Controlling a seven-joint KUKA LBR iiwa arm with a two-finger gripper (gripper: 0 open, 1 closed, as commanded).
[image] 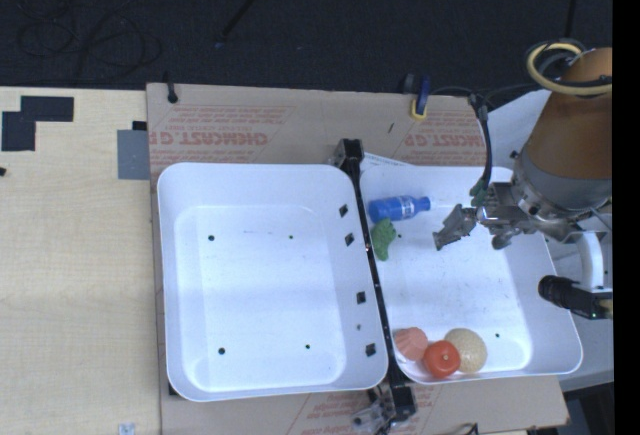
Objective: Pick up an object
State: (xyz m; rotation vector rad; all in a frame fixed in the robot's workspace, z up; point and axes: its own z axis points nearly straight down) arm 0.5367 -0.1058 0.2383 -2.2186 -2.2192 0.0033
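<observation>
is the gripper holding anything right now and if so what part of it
Nothing is held. The gripper hangs over bare floor of the right bin, apart from the blue bottle, with nothing between its fingers.

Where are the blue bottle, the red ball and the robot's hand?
Blue bottle (398, 209): camera view, middle of its body.
Red ball (441, 358): camera view, its top.
Hand (452, 227): camera view, between its fingertips.

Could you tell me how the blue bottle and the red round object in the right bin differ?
The blue bottle is long and lies on its side near the bin's far edge; the red round object is ball-like and sits at the near edge. The bottle lies beside a green item; the red one touches two pale pieces. Both lie in the right bin.
</observation>
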